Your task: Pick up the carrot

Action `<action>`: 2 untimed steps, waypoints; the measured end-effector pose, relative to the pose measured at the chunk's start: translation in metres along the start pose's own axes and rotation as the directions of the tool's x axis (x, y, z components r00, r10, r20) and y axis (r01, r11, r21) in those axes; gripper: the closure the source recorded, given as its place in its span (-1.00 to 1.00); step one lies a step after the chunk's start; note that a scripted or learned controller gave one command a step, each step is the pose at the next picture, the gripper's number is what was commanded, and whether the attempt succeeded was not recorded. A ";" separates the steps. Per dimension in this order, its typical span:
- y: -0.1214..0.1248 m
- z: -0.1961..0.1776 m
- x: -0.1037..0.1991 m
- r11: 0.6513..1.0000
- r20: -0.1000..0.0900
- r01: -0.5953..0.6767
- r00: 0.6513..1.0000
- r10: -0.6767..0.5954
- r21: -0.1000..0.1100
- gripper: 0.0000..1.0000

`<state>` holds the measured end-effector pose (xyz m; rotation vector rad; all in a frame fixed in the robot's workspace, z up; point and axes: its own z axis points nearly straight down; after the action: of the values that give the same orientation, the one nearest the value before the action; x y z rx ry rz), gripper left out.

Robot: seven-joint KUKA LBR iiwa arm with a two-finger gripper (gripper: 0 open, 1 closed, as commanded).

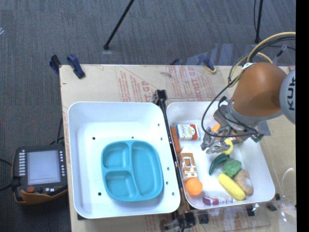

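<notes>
The carrot (175,138) is a slim orange-red piece lying along the left wall of the right bin (266,168), beside the divider. My gripper (214,143) hangs low over the middle of that bin, well to the right of the carrot and just above a yellow item (228,147). The grey wrist and the orange band (257,89) above it hide much of the tool. A small orange patch (216,128) shows at the gripper's upper edge; I cannot tell what it is.
The right bin also holds a small orange-labelled box (187,131), a carton (188,164), an orange ball (193,186), a dark green pepper (219,162), a green leafy piece (232,168), yellow corn (231,186) and a packet (215,200). A blue divided plate (131,170) lies in the left bin (82,129).
</notes>
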<state>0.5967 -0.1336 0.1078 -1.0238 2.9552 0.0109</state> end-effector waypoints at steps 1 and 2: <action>0.000 -0.010 -0.002 1.000 0.006 -0.003 1.000 0.003 0.001 1.00; 0.002 0.020 0.033 0.883 -0.010 0.469 0.883 -0.469 -0.009 1.00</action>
<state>0.5700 -0.1518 0.0870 -1.7146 2.6298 0.0093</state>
